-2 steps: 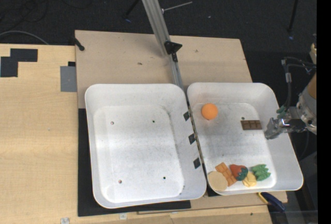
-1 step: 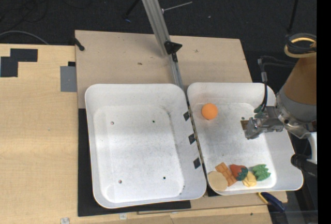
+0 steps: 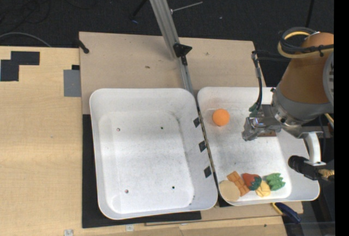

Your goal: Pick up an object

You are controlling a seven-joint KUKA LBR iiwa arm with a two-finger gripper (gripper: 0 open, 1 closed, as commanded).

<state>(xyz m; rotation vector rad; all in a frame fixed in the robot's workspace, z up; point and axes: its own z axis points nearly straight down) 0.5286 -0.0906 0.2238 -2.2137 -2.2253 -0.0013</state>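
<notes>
Risk is sitting in the aim: the gripper (image 3: 256,127) is hovering over the right bin (image 3: 240,100), just right of the orange ball (image 3: 221,117), and a round ball is likely rolling away if nudged. Whether the claw is open or closed, I cannot tell. Toy pieces (image 3: 253,184) are clustering near the bin's front rim, the left bin (image 3: 103,115) is lying alongside on the bench (image 3: 38,137)

The arm (image 3: 305,85) was grey with a broad orange band, yellow and black cables looped on top, ending in a small metal gripper (image 3: 256,127).
</notes>
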